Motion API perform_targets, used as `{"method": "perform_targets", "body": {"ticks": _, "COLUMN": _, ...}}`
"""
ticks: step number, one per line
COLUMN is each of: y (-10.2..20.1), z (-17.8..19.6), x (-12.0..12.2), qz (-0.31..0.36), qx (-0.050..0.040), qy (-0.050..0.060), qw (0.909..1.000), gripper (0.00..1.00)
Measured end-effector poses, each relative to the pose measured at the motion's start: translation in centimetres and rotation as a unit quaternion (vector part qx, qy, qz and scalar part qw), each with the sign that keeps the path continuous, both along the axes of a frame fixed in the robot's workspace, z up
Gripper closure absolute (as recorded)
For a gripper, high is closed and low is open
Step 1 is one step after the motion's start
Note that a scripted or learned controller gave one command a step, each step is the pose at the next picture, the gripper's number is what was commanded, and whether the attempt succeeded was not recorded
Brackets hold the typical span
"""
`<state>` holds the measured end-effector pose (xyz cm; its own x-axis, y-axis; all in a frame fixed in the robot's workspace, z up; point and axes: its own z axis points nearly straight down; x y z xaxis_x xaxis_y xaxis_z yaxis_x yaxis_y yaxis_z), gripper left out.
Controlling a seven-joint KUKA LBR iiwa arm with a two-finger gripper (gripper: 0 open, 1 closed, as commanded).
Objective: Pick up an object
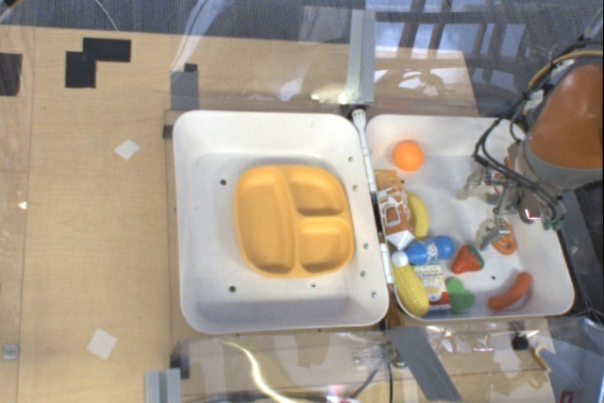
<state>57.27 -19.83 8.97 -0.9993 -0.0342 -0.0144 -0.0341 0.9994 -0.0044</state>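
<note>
Gripper (491, 214) on the grey, orange-banded arm (566, 132) hangs over the right white bin (444, 132), fingers spread apart, above a small orange toy piece (505, 245), grasping nothing.

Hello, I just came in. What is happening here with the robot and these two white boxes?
A grey and orange robot arm reaches in from the right over the right bin, which holds toy food: an orange ball, a strawberry, a corn cob, a blue bottle and others. Its gripper hangs low near the strawberry, with nothing visibly held. The left bin holds a yellow divided tray. No object has been lifted yet.
</note>
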Motion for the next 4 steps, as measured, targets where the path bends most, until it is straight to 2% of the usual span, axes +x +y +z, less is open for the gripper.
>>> {"method": "perform_targets", "body": {"ticks": 1, "y": 4.8, "z": 0.0, "x": -1.3, "qz": -0.082, "qx": 0.0022, "qy": 0.0, "qw": 0.9966, "gripper": 0.0}}
{"method": "perform_targets", "body": {"ticks": 2, "y": 7.5, "z": 0.1, "x": -4.7, "qz": -0.14, "qx": 0.0022, "qy": -0.003, "qw": 0.9902, "gripper": 0.0}}
{"method": "perform_targets", "body": {"ticks": 3, "y": 6.7, "z": 0.0, "x": 2.7, "qz": -0.262, "qx": 0.0048, "qy": -0.001, "qw": 0.9652, "gripper": 0.0}}
{"method": "perform_targets", "body": {"ticks": 4, "y": 6.8, "z": 1.5, "x": 3.1, "qz": -0.258, "qx": 0.005, "qy": -0.007, "qw": 0.9661, "gripper": 1.0}}
